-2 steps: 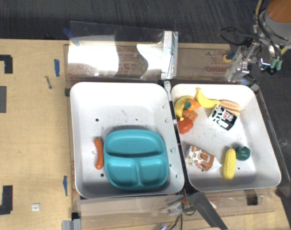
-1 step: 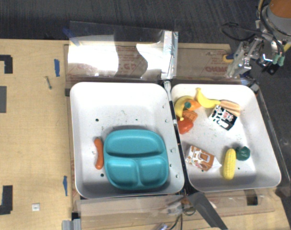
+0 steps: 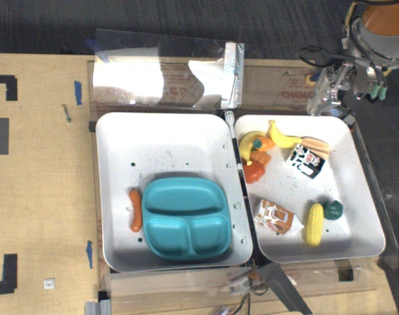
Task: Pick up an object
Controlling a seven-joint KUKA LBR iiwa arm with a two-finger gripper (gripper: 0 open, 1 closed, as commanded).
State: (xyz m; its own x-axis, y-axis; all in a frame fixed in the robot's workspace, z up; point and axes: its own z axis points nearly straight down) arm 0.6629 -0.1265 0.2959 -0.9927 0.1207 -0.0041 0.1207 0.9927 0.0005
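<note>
Dark carpet is seen behind the bench (image 3: 35, 176). Two white bins are set side by side. The tool (image 3: 329, 92) is held above the right bin's (image 3: 363, 195) far right corner; its state cannot be told. A corn cob (image 3: 314, 224) is laid near that bin's front edge, a banana (image 3: 281, 136) at its back. A teal tray (image 3: 185, 216) is seated in the left bin (image 3: 121, 143).

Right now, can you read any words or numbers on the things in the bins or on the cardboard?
Cardboard behind the bins: red print, too blurred to read.
Black-and-white card in the right bin: marks too small to read.
Brown-and-white packet: print too small to read.
No text here reads clearly.
</note>
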